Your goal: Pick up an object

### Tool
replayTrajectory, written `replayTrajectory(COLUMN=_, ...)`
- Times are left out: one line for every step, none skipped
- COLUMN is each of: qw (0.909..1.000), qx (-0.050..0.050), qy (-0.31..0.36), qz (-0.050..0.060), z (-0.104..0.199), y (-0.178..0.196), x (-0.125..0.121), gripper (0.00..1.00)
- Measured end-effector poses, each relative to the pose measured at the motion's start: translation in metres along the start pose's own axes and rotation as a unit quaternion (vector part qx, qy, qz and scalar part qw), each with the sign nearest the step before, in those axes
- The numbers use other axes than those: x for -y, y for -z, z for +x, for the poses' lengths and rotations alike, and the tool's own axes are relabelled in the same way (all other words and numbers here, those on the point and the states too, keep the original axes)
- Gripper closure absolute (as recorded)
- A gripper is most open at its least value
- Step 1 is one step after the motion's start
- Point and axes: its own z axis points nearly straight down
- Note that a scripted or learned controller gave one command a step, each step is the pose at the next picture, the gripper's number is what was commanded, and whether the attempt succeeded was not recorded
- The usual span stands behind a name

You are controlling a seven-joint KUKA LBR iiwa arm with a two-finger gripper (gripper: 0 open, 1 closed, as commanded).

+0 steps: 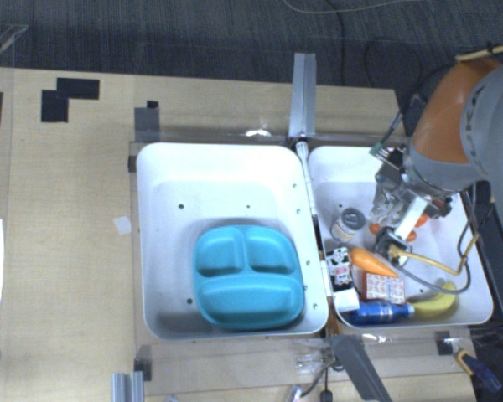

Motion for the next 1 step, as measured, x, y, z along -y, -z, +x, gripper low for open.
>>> replayTrajectory(qw=0.9998, qx=0.0, qy=-0.022, qz=0.0, z=-0.0487, y=0.0307, x=0.0396, gripper=1.0)
